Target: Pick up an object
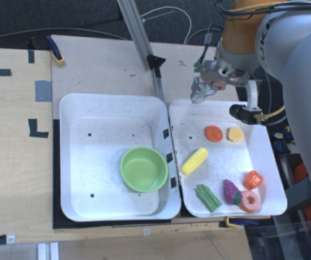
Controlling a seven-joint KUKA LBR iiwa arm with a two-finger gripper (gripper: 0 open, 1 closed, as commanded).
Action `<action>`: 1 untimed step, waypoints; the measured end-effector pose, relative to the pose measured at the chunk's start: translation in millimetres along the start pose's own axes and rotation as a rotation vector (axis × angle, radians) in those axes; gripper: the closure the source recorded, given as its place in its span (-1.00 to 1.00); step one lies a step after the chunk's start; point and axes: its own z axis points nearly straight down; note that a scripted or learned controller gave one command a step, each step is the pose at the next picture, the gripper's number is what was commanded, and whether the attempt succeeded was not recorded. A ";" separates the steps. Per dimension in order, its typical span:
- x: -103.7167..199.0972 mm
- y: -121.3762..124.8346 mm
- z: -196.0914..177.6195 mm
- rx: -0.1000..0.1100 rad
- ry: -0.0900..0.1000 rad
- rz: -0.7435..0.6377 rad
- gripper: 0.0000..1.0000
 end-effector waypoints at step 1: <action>42.1 -11.8 1.5 0.001 0.000 0.001 1.00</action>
